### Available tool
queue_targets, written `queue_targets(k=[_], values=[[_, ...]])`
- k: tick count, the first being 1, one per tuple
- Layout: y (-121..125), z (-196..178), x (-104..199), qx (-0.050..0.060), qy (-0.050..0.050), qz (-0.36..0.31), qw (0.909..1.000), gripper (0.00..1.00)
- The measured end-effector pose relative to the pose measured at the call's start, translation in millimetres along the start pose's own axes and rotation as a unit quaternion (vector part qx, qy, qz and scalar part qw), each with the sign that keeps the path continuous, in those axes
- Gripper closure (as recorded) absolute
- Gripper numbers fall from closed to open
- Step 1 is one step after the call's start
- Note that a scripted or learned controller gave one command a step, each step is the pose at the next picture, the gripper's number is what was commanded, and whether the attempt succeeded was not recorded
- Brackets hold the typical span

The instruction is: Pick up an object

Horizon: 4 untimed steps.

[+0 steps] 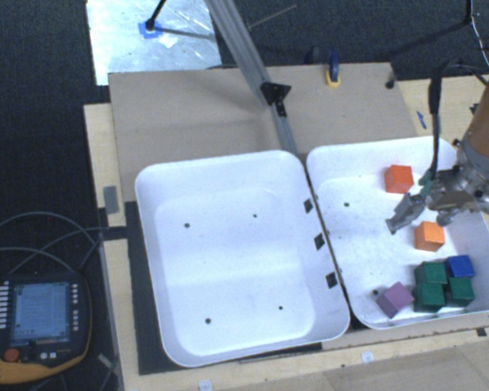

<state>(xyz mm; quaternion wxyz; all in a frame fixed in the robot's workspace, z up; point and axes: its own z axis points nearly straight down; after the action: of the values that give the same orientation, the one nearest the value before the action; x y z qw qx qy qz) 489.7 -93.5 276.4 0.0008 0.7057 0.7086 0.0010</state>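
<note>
- Packed near the right bin's [347, 170] front wall: purple block [395, 298], green blocks [431, 285], blue block [460, 266].
- The claw [411, 211] is seen spread, ungrasping, beside an orange block [429, 236]; it could be nudged aside.
- A second orange block [398, 179] lies farther back.

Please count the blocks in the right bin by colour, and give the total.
Orange cube blocks: 2
Green cube blocks: 3, tightly clustered, so the count is uncertain
Blue cube block: 1
Purple cube block: 1
Total: 7

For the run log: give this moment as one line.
gripper over right bin | beside orange block | nothing held | left bin
</note>
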Motion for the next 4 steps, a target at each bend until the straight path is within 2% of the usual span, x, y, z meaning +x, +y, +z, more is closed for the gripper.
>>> queue_targets(k=[1,3,4], values=[[0.1,-0.2,-0.1,-0.001,0.0,0.001,1.0,0.0],[5.6,121.5,0.2,0.004,0.0,0.001,1.0,0.0],[-0.8,166.9,-5.2,0.004,0.0,0.002,1.0,0.0]])
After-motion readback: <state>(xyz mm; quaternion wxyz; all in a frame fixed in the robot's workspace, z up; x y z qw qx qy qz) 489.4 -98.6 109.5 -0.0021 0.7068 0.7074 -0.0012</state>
